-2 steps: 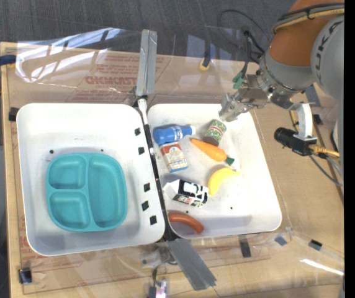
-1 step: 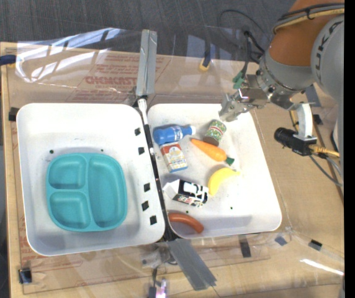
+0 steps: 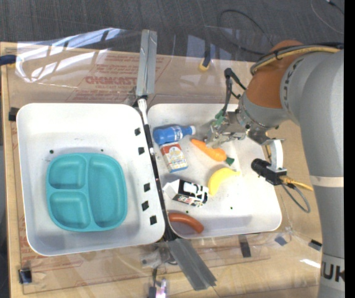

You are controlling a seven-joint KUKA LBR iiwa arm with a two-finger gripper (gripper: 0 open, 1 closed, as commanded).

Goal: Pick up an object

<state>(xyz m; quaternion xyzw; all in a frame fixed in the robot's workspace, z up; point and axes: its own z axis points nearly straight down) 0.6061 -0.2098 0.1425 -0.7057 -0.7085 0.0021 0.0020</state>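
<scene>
The right bin (image 3: 261,213) holds a blue bottle (image 3: 171,133), a small red and white carton (image 3: 175,158), an orange carrot (image 3: 208,149), a yellow banana (image 3: 222,179), a black and white toy car (image 3: 191,194) and a brown-red sausage (image 3: 185,222). My gripper (image 3: 223,131) hangs low at the back of this bin, just behind the carrot's thick end and to the right of the bottle's cap. Nothing is seen between its tips.
A teal divided plate (image 3: 86,190) lies in the left bin (image 3: 35,129). A ridge with black clips (image 3: 148,166) separates the two bins. The grey arm (image 3: 314,117) covers the right bin's far right corner.
</scene>
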